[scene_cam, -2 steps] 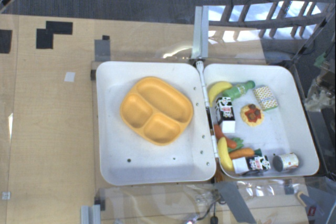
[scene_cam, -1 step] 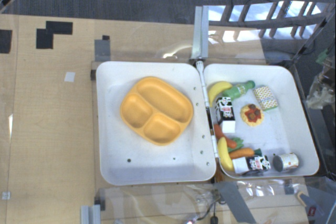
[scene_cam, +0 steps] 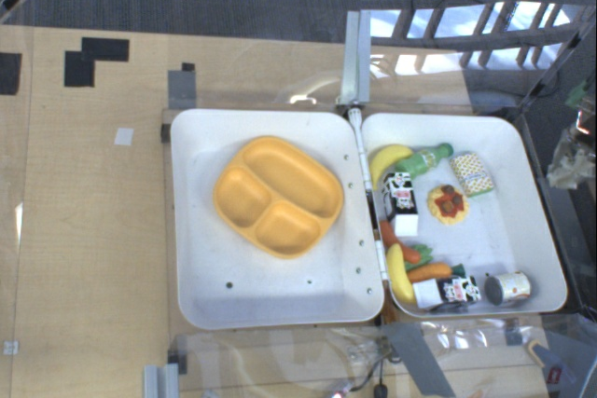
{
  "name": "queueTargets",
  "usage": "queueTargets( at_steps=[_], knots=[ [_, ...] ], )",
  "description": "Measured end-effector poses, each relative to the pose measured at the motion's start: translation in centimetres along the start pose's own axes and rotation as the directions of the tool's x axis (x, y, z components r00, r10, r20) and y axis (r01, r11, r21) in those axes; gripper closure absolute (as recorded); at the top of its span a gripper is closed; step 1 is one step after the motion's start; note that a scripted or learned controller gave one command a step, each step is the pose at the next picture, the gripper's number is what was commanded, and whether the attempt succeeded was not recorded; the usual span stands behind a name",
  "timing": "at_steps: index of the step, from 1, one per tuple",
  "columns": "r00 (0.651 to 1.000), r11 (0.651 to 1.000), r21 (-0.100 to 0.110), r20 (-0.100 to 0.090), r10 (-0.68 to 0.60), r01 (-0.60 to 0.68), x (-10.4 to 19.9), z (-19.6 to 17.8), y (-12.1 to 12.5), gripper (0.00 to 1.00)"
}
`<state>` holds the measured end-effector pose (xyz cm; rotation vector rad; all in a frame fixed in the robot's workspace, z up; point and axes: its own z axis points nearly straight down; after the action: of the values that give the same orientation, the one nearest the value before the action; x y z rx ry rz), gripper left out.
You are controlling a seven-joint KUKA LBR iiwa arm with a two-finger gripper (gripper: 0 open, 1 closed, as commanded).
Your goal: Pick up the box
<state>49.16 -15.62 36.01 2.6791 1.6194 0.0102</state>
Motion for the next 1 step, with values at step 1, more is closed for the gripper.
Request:
queueTargets(
  at_steps=[1],
  knots=[
    [1.0,1.0,-0.004,0.0,-0.008,0.008,0.14,-1.08,0.13,1.0]
  ],
)
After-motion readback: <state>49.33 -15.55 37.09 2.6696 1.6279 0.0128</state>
